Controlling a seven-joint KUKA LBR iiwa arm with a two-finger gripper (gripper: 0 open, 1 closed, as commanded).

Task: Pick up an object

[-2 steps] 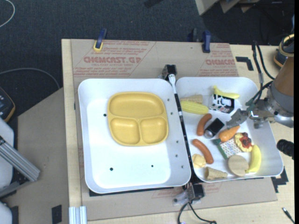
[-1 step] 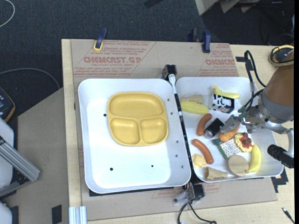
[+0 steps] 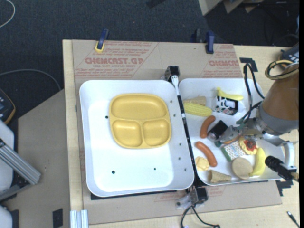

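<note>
The arm (image 3: 280,103) reaches in from the right and hangs low over the right bin (image 3: 190,87), its gripper (image 3: 243,129) down among the toy food. This looks like the descent-and-close stage of a pick, with nothing lifted yet. Whether the gripper is open or closed I cannot tell; the wrist hides it from this angle.

Candidates crowd around it: a small black block (image 3: 218,128) just to the left, a red sausage (image 3: 207,126) beside that, a second sausage (image 3: 207,154) lower down, a corn cob (image 3: 197,109) up top, a banana (image 3: 259,161) along the right, and a round tan piece (image 3: 242,167) near the front wall. The object under the gripper is possibly a small colourful toy, though it is too cluttered to name.

Next move, in my judgement: close firmly on one item, then rise straight up without dragging neighbours.

The left bin (image 3: 95,141) carries a yellow divided tray (image 3: 140,120). On the board (image 3: 142,58) behind, red print reads "CHEMCAST GP".
</note>
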